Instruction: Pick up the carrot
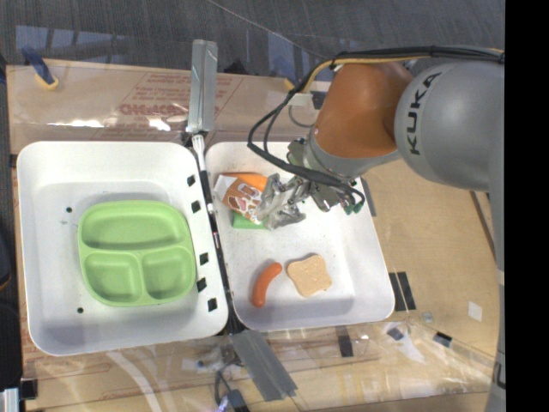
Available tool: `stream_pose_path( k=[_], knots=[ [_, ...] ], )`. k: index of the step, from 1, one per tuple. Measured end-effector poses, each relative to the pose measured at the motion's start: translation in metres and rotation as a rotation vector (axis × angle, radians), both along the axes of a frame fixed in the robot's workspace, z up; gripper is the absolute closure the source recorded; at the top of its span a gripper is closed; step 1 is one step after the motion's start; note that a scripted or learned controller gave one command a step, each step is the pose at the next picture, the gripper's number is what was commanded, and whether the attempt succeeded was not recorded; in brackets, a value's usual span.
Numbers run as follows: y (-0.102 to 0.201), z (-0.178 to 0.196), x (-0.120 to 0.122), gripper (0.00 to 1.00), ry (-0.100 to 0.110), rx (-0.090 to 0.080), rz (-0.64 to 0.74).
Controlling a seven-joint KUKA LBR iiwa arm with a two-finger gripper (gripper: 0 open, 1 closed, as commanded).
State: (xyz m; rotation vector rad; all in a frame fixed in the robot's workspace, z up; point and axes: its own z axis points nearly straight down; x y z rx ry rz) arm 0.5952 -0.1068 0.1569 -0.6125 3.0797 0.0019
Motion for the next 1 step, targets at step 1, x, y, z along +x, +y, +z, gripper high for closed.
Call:
stream_pose_path(
  k=[1],
  knots=[
    [0.0867, 0.0364, 0.0285, 1.0, -0.003, 0.0, 0.161]
  ],
)
